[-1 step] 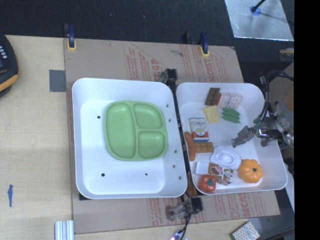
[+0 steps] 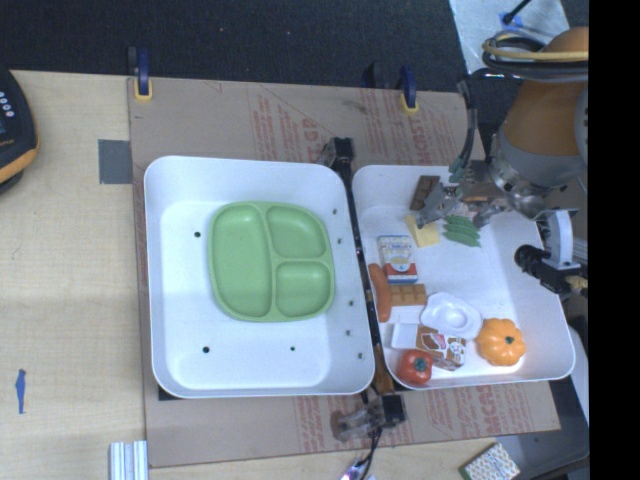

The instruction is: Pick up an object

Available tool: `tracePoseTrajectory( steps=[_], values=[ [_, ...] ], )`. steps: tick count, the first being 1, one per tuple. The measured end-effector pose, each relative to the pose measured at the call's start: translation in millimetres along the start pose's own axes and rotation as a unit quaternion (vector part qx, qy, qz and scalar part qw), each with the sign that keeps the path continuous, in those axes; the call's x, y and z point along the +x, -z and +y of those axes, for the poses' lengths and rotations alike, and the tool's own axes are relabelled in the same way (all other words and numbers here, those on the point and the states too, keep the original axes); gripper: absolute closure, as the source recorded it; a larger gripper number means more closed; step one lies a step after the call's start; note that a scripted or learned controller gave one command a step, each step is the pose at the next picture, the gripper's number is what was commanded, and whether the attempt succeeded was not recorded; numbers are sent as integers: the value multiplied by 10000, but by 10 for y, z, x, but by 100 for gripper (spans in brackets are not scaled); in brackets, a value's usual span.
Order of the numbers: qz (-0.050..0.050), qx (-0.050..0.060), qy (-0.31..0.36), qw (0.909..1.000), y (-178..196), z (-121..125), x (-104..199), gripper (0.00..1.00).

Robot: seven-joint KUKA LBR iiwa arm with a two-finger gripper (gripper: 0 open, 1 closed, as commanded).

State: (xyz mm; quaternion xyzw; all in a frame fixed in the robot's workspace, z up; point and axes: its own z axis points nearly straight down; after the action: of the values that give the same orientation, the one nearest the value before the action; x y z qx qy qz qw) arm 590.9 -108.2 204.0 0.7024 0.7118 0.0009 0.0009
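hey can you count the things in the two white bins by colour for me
Green: 2, divided plate and bean pods
Orange: 1, pumpkin
Red: 1, tomato
Yellow: 1, cheese wedge
Brown: 2, sausage and waffle
White or printed: 3
Total: 10

Left bin point(image 2: 180, 363) is roomy: only the green divided plate point(image 2: 270, 260) sits mid-floor, with bare white all around it. Right bin point(image 2: 548, 363) is crowded down its left side and front, with the milk carton point(image 2: 397, 256), sausage point(image 2: 378, 290), egg point(image 2: 450, 317), tomato point(image 2: 414, 368) and pumpkin point(image 2: 500, 342) packed close. Open floor runs along its right side. The arm point(image 2: 540, 118) and gripper point(image 2: 452, 206) block the back corner.
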Motion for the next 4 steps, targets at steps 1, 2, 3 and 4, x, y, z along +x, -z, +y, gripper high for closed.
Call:
tracePoseTrajectory(
  steps=[1, 2, 3, 4],
  values=[
    [-18, 38, -48, 10000, -722, 343, -476, 0],
    [3, 9, -35, 10000, -1100, 668, -723, 0],
    [-9, -5, -19, 10000, -954, 674, -724, 100],
    [-8, 3, -12, 10000, -961, 672, -720, 0]
  ],
)
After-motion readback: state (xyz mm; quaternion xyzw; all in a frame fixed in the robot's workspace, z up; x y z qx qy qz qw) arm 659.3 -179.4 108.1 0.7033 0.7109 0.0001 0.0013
